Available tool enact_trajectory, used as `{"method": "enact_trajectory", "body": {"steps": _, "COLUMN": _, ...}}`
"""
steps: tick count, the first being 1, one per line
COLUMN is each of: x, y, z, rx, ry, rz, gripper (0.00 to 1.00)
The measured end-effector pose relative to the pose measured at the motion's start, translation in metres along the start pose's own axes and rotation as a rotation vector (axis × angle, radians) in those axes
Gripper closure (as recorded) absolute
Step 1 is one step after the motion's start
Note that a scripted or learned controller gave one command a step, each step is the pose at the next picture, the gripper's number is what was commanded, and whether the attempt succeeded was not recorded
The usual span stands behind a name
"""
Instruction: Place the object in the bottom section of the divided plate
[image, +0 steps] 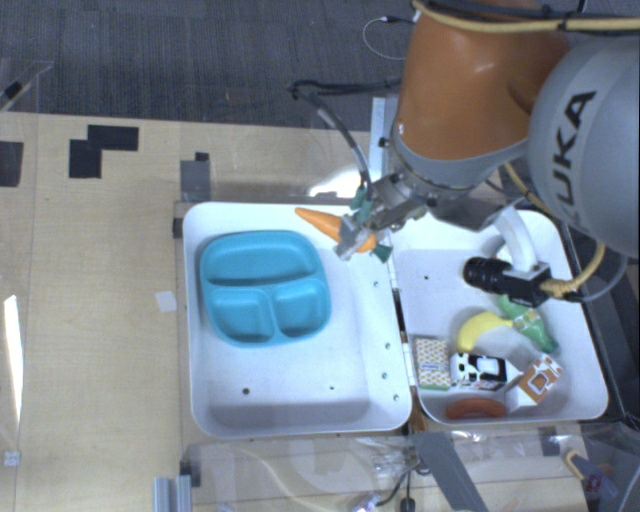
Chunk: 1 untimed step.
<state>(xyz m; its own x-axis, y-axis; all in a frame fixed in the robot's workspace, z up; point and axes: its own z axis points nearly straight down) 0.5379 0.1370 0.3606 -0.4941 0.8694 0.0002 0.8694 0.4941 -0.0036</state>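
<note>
the metal tool (362, 232) grips a tapered, smooth orange carrot (322, 221) at the left bin's far edge, just right of the glossy blue divided plate (264, 284).

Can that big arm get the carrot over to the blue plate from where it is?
Probably yes. The gripper has the carrot between its fingers, just beyond the blue divided plate in the same left bin, with nothing between them.

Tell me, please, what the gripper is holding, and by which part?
The gripper holds the carrot near its thick right end; the pointed tip sticks out left.
</note>
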Motion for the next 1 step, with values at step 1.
{"method": "enact_trajectory", "body": {"steps": 1, "x": -0.0002, "y": 0.0001, "z": -0.0002, "rx": 0.000, "ry": 0.000, "rz": 0.000, "gripper": 0.00}}
